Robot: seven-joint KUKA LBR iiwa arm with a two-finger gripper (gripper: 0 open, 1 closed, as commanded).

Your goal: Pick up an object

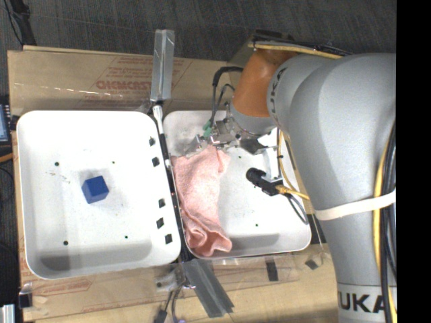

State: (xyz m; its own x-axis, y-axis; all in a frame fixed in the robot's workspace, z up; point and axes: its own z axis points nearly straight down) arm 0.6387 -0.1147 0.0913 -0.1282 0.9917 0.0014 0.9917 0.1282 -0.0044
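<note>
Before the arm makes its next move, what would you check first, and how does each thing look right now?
1. Claw over the right bin: ok, it sits at the far end of that bin.
2. Claw near something to grab: ok, the pink cloth lies right at its tip.
3. Cloth actually gripped: cannot tell.
4. Cloth inside the bin: ok, it runs along the bin's left wall.
5. Blue cube out of the way: ok, it is alone in the left bin.

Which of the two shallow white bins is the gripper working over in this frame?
The right-hand bin, the one holding the crumpled pink cloth. The gripper sits at the cloth's upper end, while the left-hand bin holds a small blue cube.
</note>
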